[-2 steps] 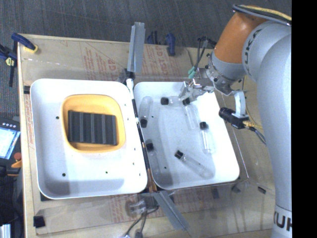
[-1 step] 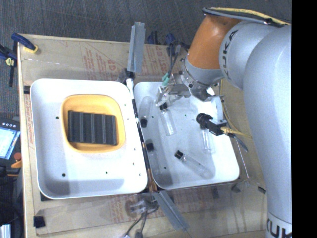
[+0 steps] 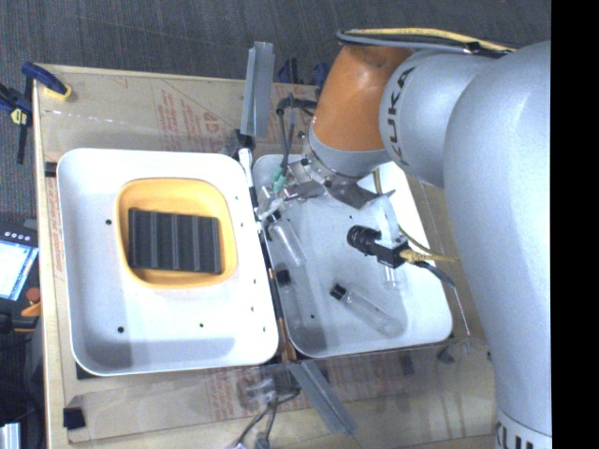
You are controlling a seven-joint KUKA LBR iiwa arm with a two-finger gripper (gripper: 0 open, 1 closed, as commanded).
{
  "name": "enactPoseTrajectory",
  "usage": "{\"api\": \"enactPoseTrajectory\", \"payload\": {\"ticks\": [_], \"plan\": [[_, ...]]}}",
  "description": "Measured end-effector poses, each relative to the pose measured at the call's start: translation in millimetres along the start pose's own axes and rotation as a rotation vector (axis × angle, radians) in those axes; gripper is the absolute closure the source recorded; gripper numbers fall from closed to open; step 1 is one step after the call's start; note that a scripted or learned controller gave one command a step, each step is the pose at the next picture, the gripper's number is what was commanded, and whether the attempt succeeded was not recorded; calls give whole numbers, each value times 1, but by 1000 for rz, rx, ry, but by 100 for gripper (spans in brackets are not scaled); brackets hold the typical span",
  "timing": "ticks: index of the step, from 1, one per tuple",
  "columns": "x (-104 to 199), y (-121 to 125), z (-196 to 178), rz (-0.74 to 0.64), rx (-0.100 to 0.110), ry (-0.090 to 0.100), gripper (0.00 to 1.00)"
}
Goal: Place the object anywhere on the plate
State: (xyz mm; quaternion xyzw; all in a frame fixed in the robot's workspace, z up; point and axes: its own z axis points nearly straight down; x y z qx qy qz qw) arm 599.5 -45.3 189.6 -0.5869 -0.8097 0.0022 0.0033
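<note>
My target — a clear tube (image 3: 367, 309) with a black cap — lies flat in the right bin (image 3: 426, 330); the yellow plate (image 3: 140, 195) sits in the left bin (image 3: 84, 316).

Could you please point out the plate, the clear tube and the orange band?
plate (image 3: 140, 193): camera view, on its yellow rim, upper left.
clear tube (image 3: 370, 311): camera view, mid-body, right bin.
orange band (image 3: 360, 96): camera view, middle of its face.

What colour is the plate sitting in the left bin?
The plate is yellow-orange with a dark ribbed centre, seen clearly in the camera view.
</note>
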Motion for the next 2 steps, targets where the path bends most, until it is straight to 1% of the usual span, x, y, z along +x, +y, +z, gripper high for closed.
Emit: {"api": "enactPoseTrajectory", "payload": {"ticks": [1,2], "plan": [[44,16,0,-75,1,0,100],[44,15,0,-74,0,0,0]]}}
